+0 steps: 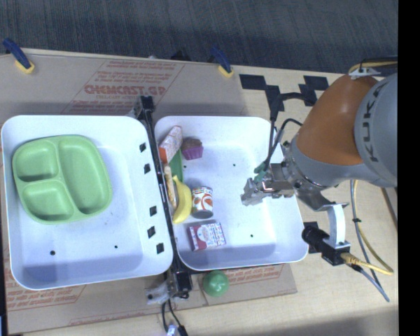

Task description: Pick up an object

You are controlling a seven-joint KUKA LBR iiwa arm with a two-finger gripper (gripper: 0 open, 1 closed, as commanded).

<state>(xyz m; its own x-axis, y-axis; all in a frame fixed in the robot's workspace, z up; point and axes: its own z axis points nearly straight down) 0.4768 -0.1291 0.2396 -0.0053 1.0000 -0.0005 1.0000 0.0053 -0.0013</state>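
We hover the end effector (255, 191) over bare floor in the right bin (266, 135); we cannot tell its state, and the can (202, 201) sits clear to the side

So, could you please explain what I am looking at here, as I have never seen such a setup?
This is one photo from a fixed camera above a bench, looking down at a slant. The grey and orange machine on the right is a robot arm; its hand hovers over the right bin, and nothing shows between its fingers. That bin holds a banana, a can, a red box, a carton and a small purple item. The left bin holds a green tray. A green ball lies outside the bins. The job is picking something up.
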